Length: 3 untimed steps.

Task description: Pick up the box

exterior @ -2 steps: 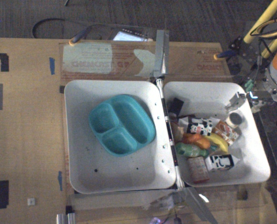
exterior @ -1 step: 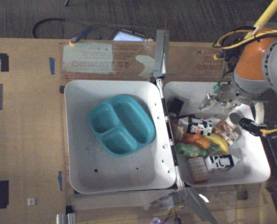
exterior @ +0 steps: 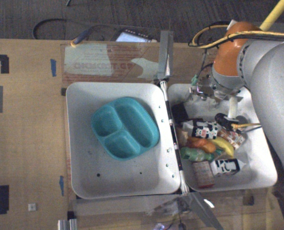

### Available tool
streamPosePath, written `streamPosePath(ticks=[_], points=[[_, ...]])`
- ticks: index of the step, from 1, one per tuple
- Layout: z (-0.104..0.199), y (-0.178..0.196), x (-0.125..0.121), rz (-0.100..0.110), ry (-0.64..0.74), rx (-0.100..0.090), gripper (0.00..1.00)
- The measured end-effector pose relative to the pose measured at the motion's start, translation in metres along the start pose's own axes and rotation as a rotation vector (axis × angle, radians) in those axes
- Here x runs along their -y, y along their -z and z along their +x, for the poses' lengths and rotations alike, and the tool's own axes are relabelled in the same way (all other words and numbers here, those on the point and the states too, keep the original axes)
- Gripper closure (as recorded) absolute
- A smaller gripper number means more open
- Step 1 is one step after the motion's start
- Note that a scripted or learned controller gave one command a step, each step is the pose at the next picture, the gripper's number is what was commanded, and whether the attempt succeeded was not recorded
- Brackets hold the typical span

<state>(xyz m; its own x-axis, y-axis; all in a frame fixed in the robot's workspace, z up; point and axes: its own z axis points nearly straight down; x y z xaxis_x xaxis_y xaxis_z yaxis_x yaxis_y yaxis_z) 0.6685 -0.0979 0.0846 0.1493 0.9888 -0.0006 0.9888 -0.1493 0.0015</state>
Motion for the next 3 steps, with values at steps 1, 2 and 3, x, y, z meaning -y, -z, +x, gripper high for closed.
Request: streamPosePath(ticks=[1,2,3], points=[[0.0012,0.0092,-0.0015,0.0,0.006,0.002,1.0],[0.0015,0.0092,-0.0014,0.001,0.007,0.002,0.0],[0.0018,0.0168,-0.0023,0.003,0.011,0.004,1.0]])
